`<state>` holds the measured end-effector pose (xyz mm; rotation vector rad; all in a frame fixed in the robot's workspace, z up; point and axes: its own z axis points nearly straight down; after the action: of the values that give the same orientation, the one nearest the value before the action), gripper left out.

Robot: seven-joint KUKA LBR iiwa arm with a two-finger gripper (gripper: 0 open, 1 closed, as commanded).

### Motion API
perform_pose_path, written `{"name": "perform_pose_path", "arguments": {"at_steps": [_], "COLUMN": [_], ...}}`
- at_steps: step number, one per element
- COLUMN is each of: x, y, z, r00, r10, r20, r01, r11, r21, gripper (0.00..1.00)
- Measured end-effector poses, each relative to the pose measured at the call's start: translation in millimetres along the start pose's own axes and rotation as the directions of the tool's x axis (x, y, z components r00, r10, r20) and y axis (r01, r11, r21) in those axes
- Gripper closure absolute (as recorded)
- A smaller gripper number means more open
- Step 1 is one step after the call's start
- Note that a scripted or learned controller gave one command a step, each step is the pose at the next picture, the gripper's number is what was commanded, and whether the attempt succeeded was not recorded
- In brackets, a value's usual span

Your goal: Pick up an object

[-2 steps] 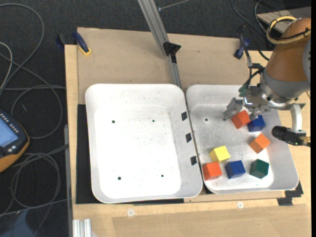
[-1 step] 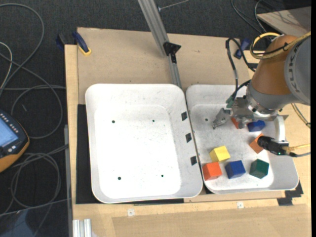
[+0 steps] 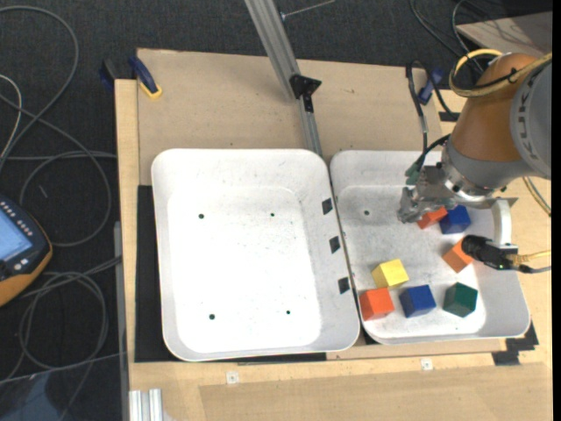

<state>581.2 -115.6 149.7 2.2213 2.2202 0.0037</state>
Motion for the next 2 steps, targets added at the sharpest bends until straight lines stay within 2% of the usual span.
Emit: {"name": "perform_pose_path", "arguments": {"at_steps": [1, 2], "x": [-1, -1], "y": [1, 2], "z": [-65, -85], "r00": [1.000, 1.000], "r10": [-0.002, -0.002], "r20": [0.002, 0.001], "r01": [0.002, 0.002], "r11": [1.000, 1.000], "r21": [-0.006, -0.002], "gripper": [1.00, 1.00]}}
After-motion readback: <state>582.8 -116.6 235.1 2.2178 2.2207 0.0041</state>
